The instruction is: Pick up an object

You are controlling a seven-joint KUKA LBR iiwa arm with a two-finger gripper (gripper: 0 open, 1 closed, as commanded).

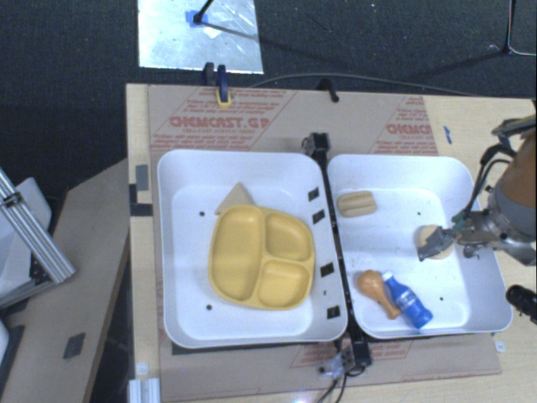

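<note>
Dark carpet floor around a bench [138,225] topped with a protective-film sheet [294,120], two white bins side by side. Gripper [436,243] sits low in the right bin [403,170], toward its right wall, fingers splayed part-open with nothing visibly between them; a pale round object [430,233] lies right at the fingertips, touching or just under, can't tell which. Nearest other candidates: blue bottle [409,300] and an orange drumstick-shaped toy [377,290] lying touching each other near the front wall, and a tan bread-roll piece [356,203] near the back left of the same bin, well apart from the gripper. Left bin [180,225] holds a yellow divided tray [260,256] with a tan wedge [236,196] poking out behind it. Risks, my read: the round piece is small and partly hidden by the fingers, so closing off-centre could squirt it sideways or pinch air; if the fingers ride on top rather than straddling it, the close gets nothing. Right wall is near, so a nudge could trap the piece against the wall where one finger can't get behind it. Room: open floor in the bin's middle between gripper and roll; straight up is clear. Bottle and drumstick crowd the front, so avoid dragging that way.
</note>
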